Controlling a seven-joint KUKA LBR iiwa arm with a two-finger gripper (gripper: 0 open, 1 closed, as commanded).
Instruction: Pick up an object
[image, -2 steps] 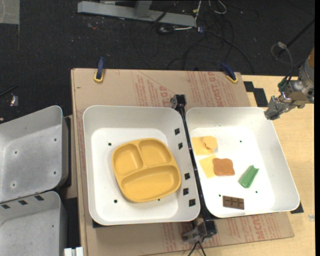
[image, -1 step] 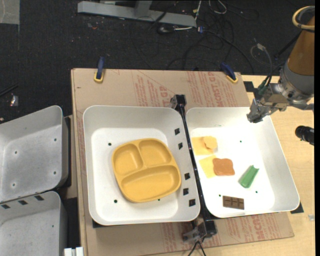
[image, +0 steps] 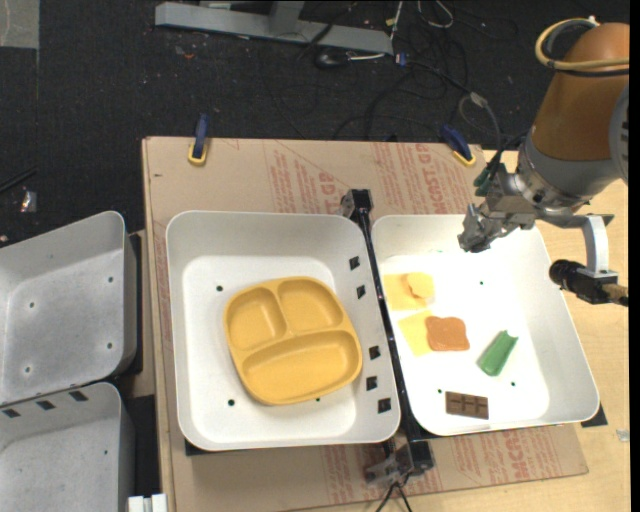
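The right bin (image: 560, 400) holds a yellow slice (image: 409, 290), a second yellow piece (image: 411, 335) with an orange toast-shaped piece (image: 448, 333) partly on it, a green block (image: 497, 352) and a brown chocolate bar (image: 466, 405). My gripper (image: 476, 238) hangs over the bin's far edge, above and to the right of the yellow slice, apart from every object. Nothing shows between its fingers.
The left bin (image: 190, 300) holds a yellow sectioned plate (image: 292, 340). A black divider with clips (image: 372, 300) runs between the bins. Grey trays (image: 60, 300) lie off the bench at left. Cables cross the dark floor behind.
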